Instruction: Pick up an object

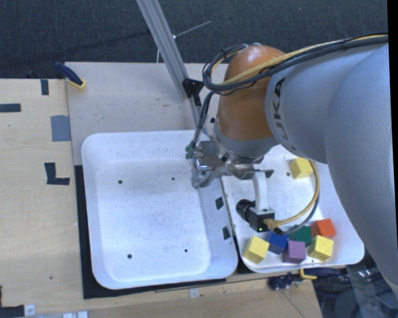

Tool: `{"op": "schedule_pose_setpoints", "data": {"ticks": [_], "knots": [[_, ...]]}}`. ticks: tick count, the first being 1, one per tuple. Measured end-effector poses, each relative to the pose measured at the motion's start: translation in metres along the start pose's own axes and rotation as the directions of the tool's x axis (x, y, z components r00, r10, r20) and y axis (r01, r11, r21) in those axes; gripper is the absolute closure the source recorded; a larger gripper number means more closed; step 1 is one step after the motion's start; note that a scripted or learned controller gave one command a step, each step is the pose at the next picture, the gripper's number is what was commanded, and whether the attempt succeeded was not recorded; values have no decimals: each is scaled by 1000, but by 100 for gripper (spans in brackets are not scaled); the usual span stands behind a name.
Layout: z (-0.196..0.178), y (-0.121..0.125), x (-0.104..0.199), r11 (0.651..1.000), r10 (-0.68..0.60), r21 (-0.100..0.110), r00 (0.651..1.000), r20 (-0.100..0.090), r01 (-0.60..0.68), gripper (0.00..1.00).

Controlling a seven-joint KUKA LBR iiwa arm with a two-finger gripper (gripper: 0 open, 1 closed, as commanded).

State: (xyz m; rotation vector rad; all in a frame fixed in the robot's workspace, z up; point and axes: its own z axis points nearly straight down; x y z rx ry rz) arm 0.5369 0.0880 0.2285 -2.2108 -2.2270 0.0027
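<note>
Blocks lie gathered in the near corner of the right bin (284,194). From the left there is a yellow block (257,249), then a blue block (278,242), a purple block (296,251), a green block (301,235), an orange block (324,228) and a second yellow block (322,248), each touching or just beside its neighbour. A third yellow block (300,168) sits well apart from them, farther up the same bin, close against the arm's outline.

The left bin (149,216) shows four small dark dots and grey scuffing on its floor, and it rests on a black mat (84,246).

The grey arm (335,103) reaches in from the right and covers the far part of the right bin. Its orange band (247,93) hangs over the strip where the two bins meet. Below the band, the gripper (199,173) is at the right rim of the left bin, well apart from every block. It seems to hang just above that rim rather than touch it. It is small, metallic and seen from above, so I cannot tell whether it is released or clenched.

A slanted metal strut (162,38) runs down from the top edge and passes behind the band. The wooden bench (29,195) carries black tape marks (53,173) and a grey patch (60,127). A blue and yellow handle (71,75) lies at its far left.
</note>
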Motion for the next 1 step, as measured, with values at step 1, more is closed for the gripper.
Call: {"op": "schedule_pose_setpoints", "data": {"ticks": [1], "knots": [[0,1,-3,1000,5,-1,1000,2,-5,0]]}}
